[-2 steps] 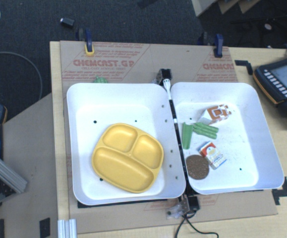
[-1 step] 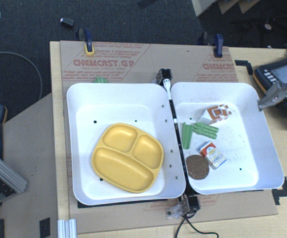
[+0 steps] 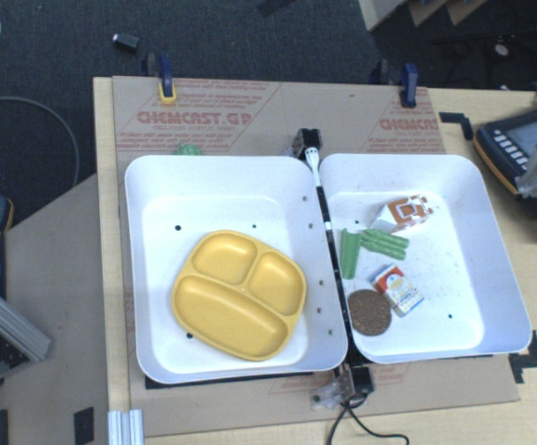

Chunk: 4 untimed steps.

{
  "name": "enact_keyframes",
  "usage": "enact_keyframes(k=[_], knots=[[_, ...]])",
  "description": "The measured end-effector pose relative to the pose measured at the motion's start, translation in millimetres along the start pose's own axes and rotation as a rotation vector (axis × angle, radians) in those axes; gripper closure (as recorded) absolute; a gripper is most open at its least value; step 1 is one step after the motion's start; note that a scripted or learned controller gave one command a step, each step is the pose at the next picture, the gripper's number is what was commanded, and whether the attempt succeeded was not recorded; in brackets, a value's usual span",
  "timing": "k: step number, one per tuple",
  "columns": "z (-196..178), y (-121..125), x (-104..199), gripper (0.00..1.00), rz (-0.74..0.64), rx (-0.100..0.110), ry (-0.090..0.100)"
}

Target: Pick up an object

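Note:
The right bin (image 3: 463,248) holds several small things. A white and orange packet (image 3: 407,211) lies near its back. Two green pieces (image 3: 365,247) lie side by side at its left, one upright along the wall and one slanted. A small white, red and blue carton (image 3: 397,287) rests near the middle front, and a brown round cookie (image 3: 370,311) sits just left of it. In the left bin (image 3: 147,248) lies a yellow divided plate (image 3: 238,293) with three compartments.
The bins sit on a brown cardboard sheet (image 3: 249,109) held by blue clamps (image 3: 165,74) at the back. A black cable (image 3: 320,202) runs between the bins. A handheld controller (image 3: 518,151) lies at the right edge.

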State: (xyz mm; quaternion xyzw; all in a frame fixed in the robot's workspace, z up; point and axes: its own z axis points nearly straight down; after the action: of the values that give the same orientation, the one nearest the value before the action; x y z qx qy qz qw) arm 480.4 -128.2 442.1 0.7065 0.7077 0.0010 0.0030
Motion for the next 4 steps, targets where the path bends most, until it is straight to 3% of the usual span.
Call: enact_keyframes(k=[1, 2, 3, 4], knots=[[-1.2, 65.2, 106.8, 1.0, -0.01, 0.0, 0.004], [40.1, 36.4, 229.4, 1.0, -0.013, 0.013, 0.006], [-102.1, 69.8, 289.3, 1.0, -0.006, -0.013, 0.01], [-84.2, 24.1, 339.5, 1.0, -0.007, 0.011, 0.003]])
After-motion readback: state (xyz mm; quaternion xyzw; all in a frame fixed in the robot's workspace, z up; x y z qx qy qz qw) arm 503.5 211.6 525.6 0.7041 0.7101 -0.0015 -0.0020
